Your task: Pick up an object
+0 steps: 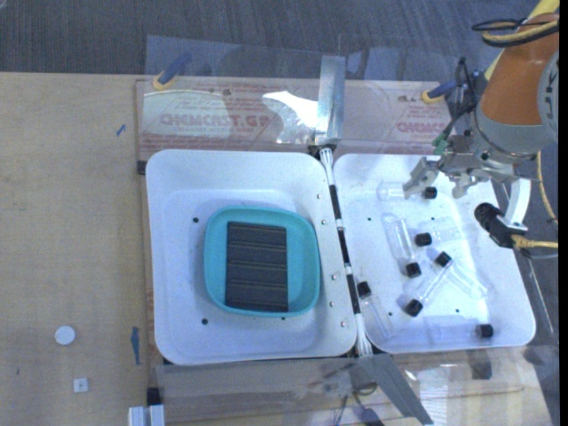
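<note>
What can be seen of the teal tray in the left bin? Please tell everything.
The teal tray is a shallow dish with rounded corners and a raised rim; it looks like plastic. It lies flat in the middle of the left bin, on its white floor. A dark grey ribbed block rests inside it, covering most of its bottom.

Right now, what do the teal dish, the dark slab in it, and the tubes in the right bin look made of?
Teal rounded-square dish: likely moulded plastic, smooth, faint sheen on its rim.
Dark grey ribbed slab: matte, with parallel ridges; rubber or foam perhaps, can't tell.
Clear tubes with black caps: transparent, glass or clear plastic; the white right bin shows through them.
</note>
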